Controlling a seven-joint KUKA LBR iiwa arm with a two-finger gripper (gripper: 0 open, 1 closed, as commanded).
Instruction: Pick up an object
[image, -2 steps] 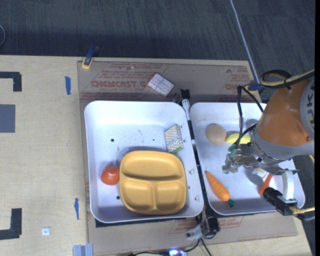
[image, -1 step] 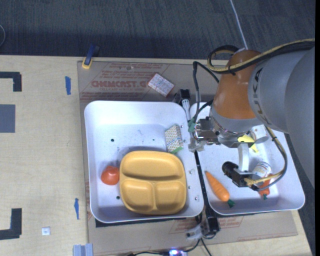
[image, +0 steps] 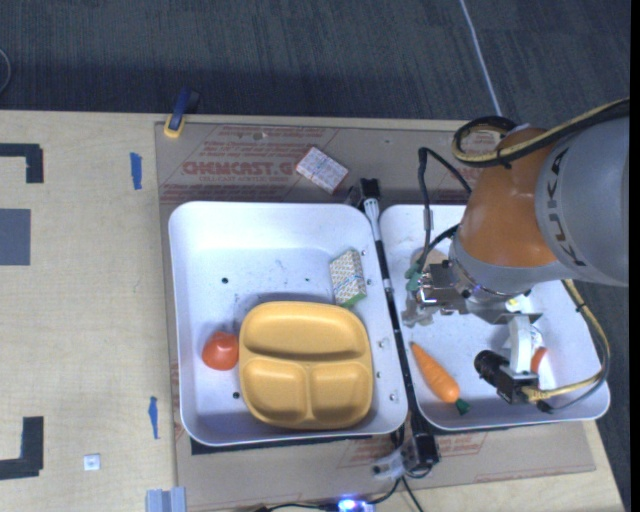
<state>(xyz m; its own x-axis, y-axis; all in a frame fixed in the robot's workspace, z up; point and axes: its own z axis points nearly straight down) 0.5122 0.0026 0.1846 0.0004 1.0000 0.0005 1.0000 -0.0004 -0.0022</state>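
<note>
Carrot (image: 436, 372), orange with a small green stub at its near end, is lying aslant on the floor of the right bin (image: 398, 228), close to that bin's left wall and toward its front edge. Just beyond it, the claw (image: 428, 292) is hanging over the same bin, apart from the carrot; whether it is released or clenched cannot be told from this angle. The grey arm (image: 590, 200) with its orange band is reaching in from the right above the bin.

Across the dividing walls, the left bin (image: 250, 250) is holding a yellow compartment tray (image: 305, 362) at its front, a red ball (image: 220, 350) touching the tray's left side, and a small patterned packet (image: 347, 275) near the right wall. Both bins are sitting on a printed cardboard sheet (image: 240, 165), where a second patterned packet (image: 321, 168) is lying. The sheet is resting on the pale worktop (image: 80, 300).
</note>
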